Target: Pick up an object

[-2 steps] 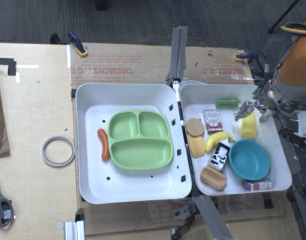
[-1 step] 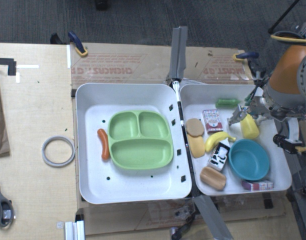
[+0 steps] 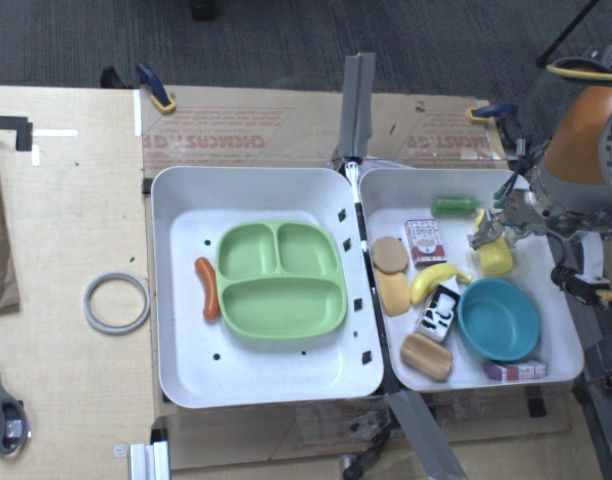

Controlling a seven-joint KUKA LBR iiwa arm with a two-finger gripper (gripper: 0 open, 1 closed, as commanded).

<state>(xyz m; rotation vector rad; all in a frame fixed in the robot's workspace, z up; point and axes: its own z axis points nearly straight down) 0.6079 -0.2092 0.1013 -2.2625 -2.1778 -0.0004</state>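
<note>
Camera view. My gripper (image 3: 491, 230) sits over the right bin (image 3: 571, 313), near its far right part, with the grey arm and its orange band (image 3: 584, 128) reaching in from the right edge. A yellow block (image 3: 495, 257) lies directly under the tip, touching it or nearly so. Contact cannot be confirmed from this angle. Whether the tool is spread or pressed together cannot be determined either, and nothing is visibly pinched in it.

Hazards, as I judge them:
- The yellow block lies just beside the rim of the blue bowl (image 3: 498, 319). A descent that lands off centre could strike the bowl rim or push the block against it, and the block would slide away instead of seating.
- The banana (image 3: 433, 280) and the black-and-white pack (image 3: 439, 313) lie close to the left of the block. A sideways shove could move them and disturb the pile.
- The green marker (image 3: 456, 206) lies near the far wall, just behind my tip. A drift toward that wall could knock it.
- A lift begun before the block is secured would come up with nothing.

Position of the target: the yellow block is the nearest candidate, immediately below and slightly to the near side of my tip. The red-and-white card (image 3: 424, 240) lies further left. The left bin (image 3: 176, 298) holds a green tray (image 3: 282, 280) and an orange sausage (image 3: 207, 288), both well apart from me.
</note>
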